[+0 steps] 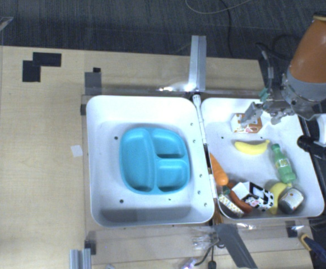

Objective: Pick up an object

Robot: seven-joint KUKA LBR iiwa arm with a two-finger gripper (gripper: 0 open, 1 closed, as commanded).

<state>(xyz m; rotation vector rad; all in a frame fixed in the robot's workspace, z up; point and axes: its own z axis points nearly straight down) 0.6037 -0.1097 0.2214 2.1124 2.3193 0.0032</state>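
So the gripper (265, 109) was hanging over the far edge of the right bin (314, 206), fingers spread apart with nothing between them. Just beside it, toward the divider, a small white and orange packet (246, 124) lay near the bin's far edge, close to the fingertips, though I couldn't tell if they were touching. A banana (251, 147) lay a bit nearer the middle, and a green bottle (281, 162) sat just beside it toward the right edge. The near edge was a pile-up: a carrot (219, 172) along the divider side, a black and white cow-patterned thing (256, 195), something yellow (274, 195) and a grey roundish object (291, 199) in the near right corner, all crowded together. The left bin (104, 150) had a blue divided tray (154, 160) sitting in the middle of it.
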